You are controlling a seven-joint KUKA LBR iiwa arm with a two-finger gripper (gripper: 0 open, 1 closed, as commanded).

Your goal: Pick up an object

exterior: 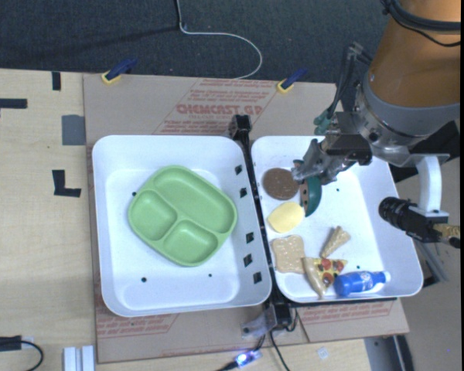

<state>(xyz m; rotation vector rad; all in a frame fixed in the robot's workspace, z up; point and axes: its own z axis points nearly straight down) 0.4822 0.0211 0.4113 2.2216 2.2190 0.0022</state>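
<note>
My gripper (310, 194) hangs low over the right bin (387, 199), near its left side. It sits between a brown round cookie (278, 183) to its left and a yellow lemon-shaped piece (286, 217) just below it. Nothing is visibly held. Toward the front of the same bin lie a toast slice (288, 253), a tan wedge (335, 240), a pizza slice (323, 272) and a blue bottle (361, 282) on its side.
The left bin (116, 176) holds a green divided plate (183, 215). A black divider with clips (251, 207) runs between the bins. The arm's bulky grey and orange body (414, 68) overhangs the right bin's far corner. A black cable (216, 33) lies behind the bins.
</note>
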